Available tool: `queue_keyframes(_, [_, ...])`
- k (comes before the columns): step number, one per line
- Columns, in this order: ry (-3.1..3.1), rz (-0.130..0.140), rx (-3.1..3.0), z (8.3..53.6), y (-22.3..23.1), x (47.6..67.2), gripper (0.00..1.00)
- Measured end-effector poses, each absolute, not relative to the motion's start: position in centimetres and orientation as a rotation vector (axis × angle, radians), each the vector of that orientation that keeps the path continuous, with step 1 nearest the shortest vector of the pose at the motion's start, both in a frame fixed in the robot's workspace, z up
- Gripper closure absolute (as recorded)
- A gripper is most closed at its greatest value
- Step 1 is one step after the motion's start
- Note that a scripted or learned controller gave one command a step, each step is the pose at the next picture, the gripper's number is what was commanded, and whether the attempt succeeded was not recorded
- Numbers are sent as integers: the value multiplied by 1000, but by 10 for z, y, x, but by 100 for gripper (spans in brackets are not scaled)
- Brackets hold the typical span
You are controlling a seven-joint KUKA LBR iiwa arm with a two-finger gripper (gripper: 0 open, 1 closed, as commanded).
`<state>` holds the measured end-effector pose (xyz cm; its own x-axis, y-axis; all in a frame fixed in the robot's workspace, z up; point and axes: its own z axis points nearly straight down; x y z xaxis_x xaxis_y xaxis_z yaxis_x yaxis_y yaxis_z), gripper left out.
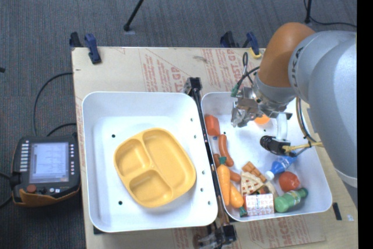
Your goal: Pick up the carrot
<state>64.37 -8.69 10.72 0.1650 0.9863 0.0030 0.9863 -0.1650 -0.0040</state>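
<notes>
a: what is being shown at the far left?
b: a handheld control pendant [45,171] is being left on the dark floor, just beside the bench [140,67]. two blue clamps are being seen at the bench's far edge.

a: and further along?
b: the left bin [96,125] is being occupied by a yellow divided plate [154,167], lying flat near its middle.

a: where is the carrot being kept?
b: the carrot [224,182] is being seen in the right bin [317,181], against its left wall and toward the near end, lying lengthwise. sausages [225,151] and a red piece [211,125] are lying beyond it along the same wall. a waffle-like piece [253,179] and a small checked box [259,204] are lying just to its right, then a red tomato [289,181] and a green item [289,200] in the near right corner.

a: how is the gripper being held?
b: the gripper [243,119] is being held over the far part of the right bin, well apart from the carrot. its fingers are being pointed downward, slightly parted, and nothing is being gripped between them.
</notes>
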Motion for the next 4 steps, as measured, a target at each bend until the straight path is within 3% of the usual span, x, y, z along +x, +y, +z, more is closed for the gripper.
queue_keyframes(1, [-2294,1,-2145,88,-152,634,100])
queue_keyframes(2, [-2293,0,-2146,88,-152,634,0])
queue_keyframes(3, [-2291,-1,-2148,98,-152,634,100])
queue_keyframes(4, [-2290,0,-2148,98,-153,634,0])
